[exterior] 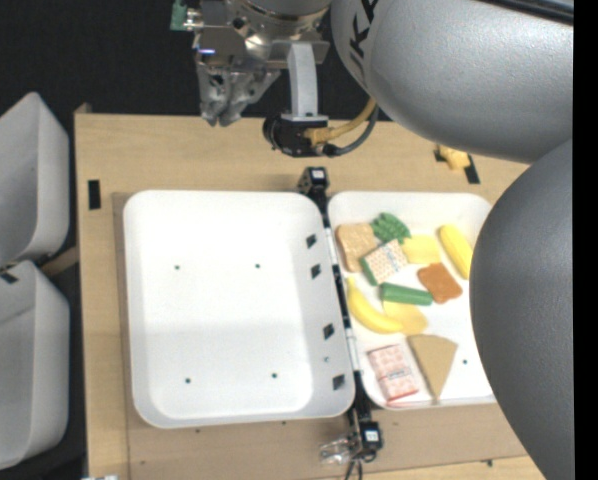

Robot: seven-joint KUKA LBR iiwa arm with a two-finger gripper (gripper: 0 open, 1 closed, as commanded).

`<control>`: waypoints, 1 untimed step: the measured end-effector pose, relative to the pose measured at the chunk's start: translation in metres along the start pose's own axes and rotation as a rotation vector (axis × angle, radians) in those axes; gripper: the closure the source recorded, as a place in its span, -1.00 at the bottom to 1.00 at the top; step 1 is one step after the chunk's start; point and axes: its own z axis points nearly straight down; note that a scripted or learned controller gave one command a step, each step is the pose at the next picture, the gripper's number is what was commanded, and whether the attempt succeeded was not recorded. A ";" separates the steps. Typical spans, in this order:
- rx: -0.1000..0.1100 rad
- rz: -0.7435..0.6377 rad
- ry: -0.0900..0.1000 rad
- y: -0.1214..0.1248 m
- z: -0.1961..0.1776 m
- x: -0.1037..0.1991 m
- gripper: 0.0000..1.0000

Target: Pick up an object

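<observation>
My gripper point(222, 96) hangs high above the bench's far edge, beyond the left bin point(159, 218), with nothing visible between its fingertips. The right bin point(479, 208) holds several small things: a green broccoli piece point(389, 227), a tan cracker point(356, 242), a white checked wafer point(385, 262), a yellow banana point(455, 249), an orange block point(440, 282), a green stick point(406, 294), a second banana point(384, 315), a tan wedge point(435, 360) and a pink-and-white packet point(393, 373). The grey arm covers that bin's right side.
The left bin's white floor shows only small dark dots. A row of black clips point(328, 298) runs along the divide between the bins. White padded shapes point(14, 268) stand off the bench's left edge.
</observation>
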 end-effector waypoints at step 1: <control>0.007 0.012 -0.009 0.056 -0.072 -0.007 1.00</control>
